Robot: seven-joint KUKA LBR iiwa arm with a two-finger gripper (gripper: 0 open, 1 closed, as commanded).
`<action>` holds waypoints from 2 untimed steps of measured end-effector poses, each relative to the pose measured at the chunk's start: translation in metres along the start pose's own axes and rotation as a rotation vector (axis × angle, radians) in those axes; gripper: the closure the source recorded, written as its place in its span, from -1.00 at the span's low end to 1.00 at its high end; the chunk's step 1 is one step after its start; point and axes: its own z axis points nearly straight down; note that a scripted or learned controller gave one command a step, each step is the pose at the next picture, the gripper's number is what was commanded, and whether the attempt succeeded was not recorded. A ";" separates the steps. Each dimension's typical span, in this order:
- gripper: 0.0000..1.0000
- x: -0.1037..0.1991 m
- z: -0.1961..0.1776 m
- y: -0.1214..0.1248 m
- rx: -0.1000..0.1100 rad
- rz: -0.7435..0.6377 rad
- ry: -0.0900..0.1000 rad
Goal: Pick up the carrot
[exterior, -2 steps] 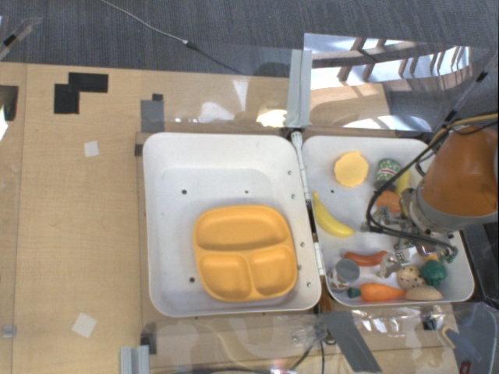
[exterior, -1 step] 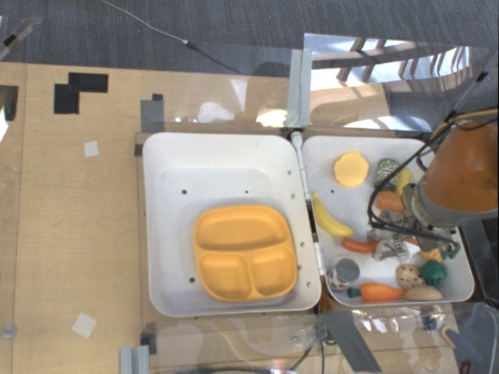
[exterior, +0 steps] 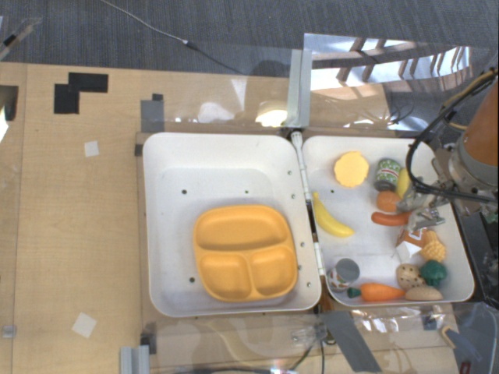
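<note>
Claw [exterior: 419,211] above right bin [exterior: 466,287], carrot [exterior: 380,292] near front wall

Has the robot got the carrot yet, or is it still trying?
Not yet. The carrot lies flat at the near edge of the right bin, beside the small grey cup; nothing is lifted. The gripper is low in that bin, further back, near the red sausage. Left to do: move over the carrot, grab it and lift it.
</note>
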 end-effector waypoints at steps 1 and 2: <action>1.00 0.018 0.106 0.040 -0.009 0.021 0.011; 1.00 0.021 0.039 0.023 -0.004 -0.338 0.003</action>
